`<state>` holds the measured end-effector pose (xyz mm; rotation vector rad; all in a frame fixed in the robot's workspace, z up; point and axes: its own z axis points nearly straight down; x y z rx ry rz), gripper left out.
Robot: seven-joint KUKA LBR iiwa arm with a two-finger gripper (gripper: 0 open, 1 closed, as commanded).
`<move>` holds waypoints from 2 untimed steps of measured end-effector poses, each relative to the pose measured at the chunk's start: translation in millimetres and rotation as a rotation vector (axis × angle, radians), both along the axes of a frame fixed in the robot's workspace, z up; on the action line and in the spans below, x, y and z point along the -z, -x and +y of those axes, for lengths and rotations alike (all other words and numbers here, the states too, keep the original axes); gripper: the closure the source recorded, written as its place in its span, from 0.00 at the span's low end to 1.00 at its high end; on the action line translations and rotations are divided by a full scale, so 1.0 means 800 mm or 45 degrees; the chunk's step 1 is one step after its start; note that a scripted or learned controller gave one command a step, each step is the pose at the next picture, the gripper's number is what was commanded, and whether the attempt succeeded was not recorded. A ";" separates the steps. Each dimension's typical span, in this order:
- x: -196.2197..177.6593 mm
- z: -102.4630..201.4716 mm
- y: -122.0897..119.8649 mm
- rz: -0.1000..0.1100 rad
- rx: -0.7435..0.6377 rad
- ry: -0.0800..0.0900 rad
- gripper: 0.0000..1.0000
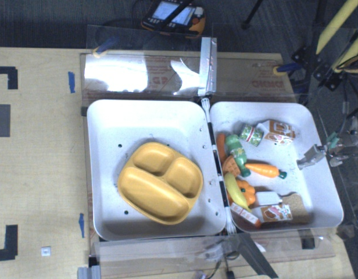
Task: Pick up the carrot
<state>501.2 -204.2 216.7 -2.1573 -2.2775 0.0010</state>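
Carrot (264, 170) lies on its side in the right bin (318, 156), green top toward the left, among a pile of toy food: a banana (237, 192) just near of it, a green can (251, 135) and small cartons (280, 131) farther back. The hand (318, 153) sits at that bin's right rim, apart from the carrot; whether it is released or clenched, I cannot tell. A yellow divided tray (160, 182) fills the left bin (109, 127).

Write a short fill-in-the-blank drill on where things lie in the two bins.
1. The yellow divided plate lies in the ____ bin.
2. The carrot lies in the ____ bin, among other toy food.
3. The banana lies along that bin's ____ side.
4. The gripper sits near the right bin's ____ rim.

Missing words: left; right; left; right
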 end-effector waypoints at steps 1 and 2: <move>0.163 0.044 -0.037 -0.012 -0.200 0.005 0.00; 0.162 0.128 -0.066 -0.016 -0.346 0.005 0.00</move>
